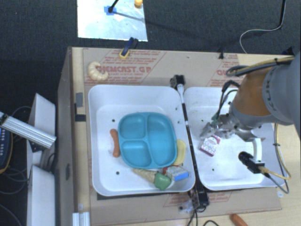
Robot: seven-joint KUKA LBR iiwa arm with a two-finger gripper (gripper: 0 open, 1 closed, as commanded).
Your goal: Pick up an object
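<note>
— Blue divided plate (pixel 146 140) sits in the left bin (pixel 101 105). Going by that plate, where is everything?

— Right of the plate, past the bins' shared wall, a small pink and white packet (pixel 209 146) lies on the right bin (pixel 203 100) floor. The gripper (pixel 217 128) hangs just above the packet's upper edge.

— Has it got hold of the packet?

— I cannot tell how the gripper stands; the wrist hides it. The packet looks to be lying flat.

— And by the plate itself?

— A sausage (pixel 114 142) just left of it, a green toy (pixel 162 181) below its lower right corner.
</note>
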